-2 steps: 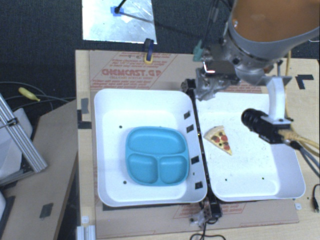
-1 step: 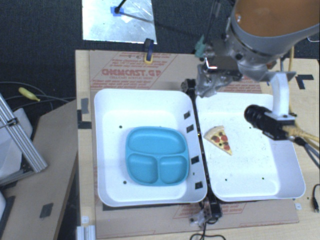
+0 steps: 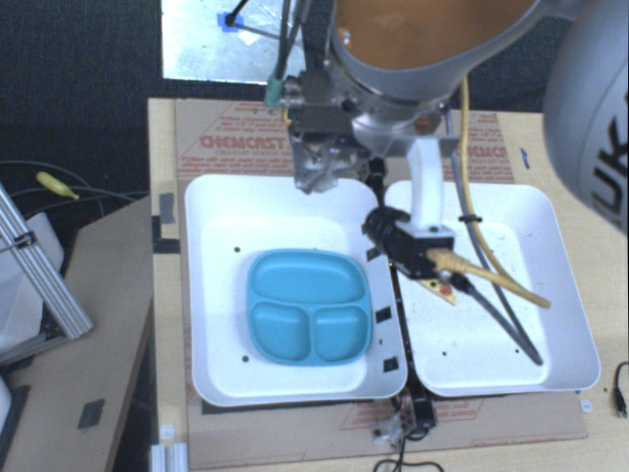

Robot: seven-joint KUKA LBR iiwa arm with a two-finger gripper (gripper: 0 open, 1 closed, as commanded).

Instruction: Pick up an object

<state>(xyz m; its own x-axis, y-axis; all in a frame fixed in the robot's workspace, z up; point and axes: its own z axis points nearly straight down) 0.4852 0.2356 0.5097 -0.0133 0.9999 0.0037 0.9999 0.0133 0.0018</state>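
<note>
A light blue plastic divided plate, with three compartments and rounded corners, lies flat in the left white bin, toward that bin's front and right, its edge close to the wall shared with the right white bin. In the right bin, near that shared wall, lie a yellow tool with a long pale handle running toward the right and a dark pair of tongs stretched toward the bin's front right corner; the two cross each other, and a small red and yellow piece sits just beside their near ends. The grey arm with its orange band fills the upper middle and right of the view and hangs over the back edge of both bins. The hand is over the back of the left bin, above the blue plate and apart from it; it looks like a blurred metal shape, and whether it is wide or narrow cannot be told. A white bar and black fittings from the arm stand over the divide between the bins, covering part of the right bin's back. Both bins rest on a cardboard sheet with red print on the desk
</note>
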